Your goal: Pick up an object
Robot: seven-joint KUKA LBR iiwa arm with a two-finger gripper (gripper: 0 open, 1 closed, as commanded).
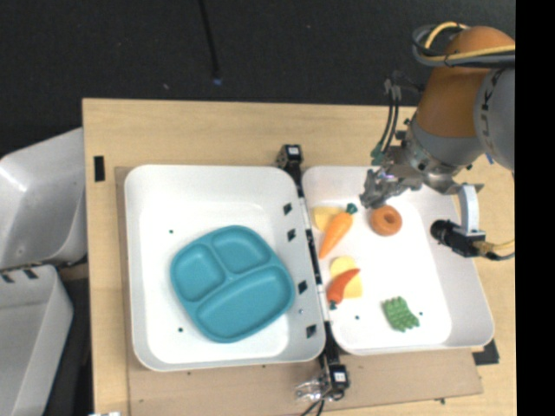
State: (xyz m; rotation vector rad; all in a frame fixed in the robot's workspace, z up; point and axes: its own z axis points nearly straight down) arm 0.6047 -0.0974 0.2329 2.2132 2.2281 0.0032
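So far nothing is lifted: the gripper [379, 189] hovers by the orange ring [386, 221], grip state unclear.

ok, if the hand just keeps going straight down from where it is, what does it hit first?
Likely the right bin's floor, just left of the orange ring. The hand sits over the ring's upper-left edge, so it may clip the ring; depth is hard to judge from this slanted view.

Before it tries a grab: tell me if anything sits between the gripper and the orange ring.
Nothing visible does. The gripper hangs over the right bin, just up-left of the orange ring. The carrot lies apart to the ring's left.
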